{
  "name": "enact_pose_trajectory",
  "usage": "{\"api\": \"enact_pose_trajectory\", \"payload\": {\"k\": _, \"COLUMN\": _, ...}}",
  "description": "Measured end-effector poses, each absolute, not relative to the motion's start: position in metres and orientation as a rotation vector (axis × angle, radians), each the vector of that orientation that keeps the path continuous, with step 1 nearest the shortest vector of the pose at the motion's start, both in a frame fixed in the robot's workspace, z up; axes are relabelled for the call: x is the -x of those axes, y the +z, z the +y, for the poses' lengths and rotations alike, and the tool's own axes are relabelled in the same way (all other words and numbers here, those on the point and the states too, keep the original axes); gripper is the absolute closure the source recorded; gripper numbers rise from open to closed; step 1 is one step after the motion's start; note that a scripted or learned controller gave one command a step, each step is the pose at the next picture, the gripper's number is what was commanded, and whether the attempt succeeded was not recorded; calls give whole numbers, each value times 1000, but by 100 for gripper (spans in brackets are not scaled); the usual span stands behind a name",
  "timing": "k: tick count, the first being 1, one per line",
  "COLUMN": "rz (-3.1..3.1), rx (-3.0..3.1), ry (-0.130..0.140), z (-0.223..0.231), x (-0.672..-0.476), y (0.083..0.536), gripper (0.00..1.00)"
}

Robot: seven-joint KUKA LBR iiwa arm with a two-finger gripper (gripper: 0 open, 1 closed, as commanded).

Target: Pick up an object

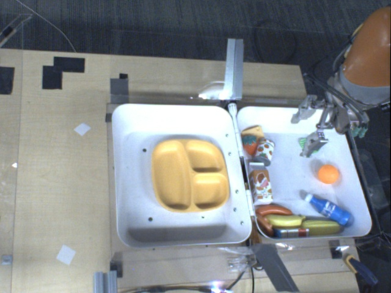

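Wooden bench under the camera view carries 2 white bins point(122, 182). My gripper point(317, 133) hangs over the right bin's far end with its fingers spread and nothing between them, so no pick is made yet; descent, closing and lifting all remain, I judge. Nearest me, just toward the bin's near end, sits 1 orange ball point(328, 174). Beyond it lie 1 blue bottle point(328, 209) and 1 banana point(305, 223). Leftward rests 1 yellow tray point(189, 174).
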State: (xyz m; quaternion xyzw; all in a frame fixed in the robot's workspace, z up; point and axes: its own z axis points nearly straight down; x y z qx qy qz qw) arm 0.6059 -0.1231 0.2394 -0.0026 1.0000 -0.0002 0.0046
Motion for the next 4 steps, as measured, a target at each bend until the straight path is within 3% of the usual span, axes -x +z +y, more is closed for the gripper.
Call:
{"api": "enact_pose_trajectory", "payload": {"k": 1, "rz": 3137, "rx": 51, "ry": -1, "z": -181, "x": -622, "y": 167, "gripper": 0}}
{"api": "enact_pose_trajectory", "payload": {"k": 2, "rz": 3130, "rx": 165, "ry": -3, "z": -207, "x": -564, "y": 149, "gripper": 0}}
{"api": "enact_pose_trajectory", "payload": {"k": 3, "rz": 3125, "rx": -148, "ry": -3, "z": -191, "x": -558, "y": 90, "gripper": 0}}
{"api": "enact_pose_trajectory", "payload": {"k": 4, "rz": 3085, "rx": -544, "ry": -1, "z": -206, "x": -518, "y": 128, "gripper": 0}}
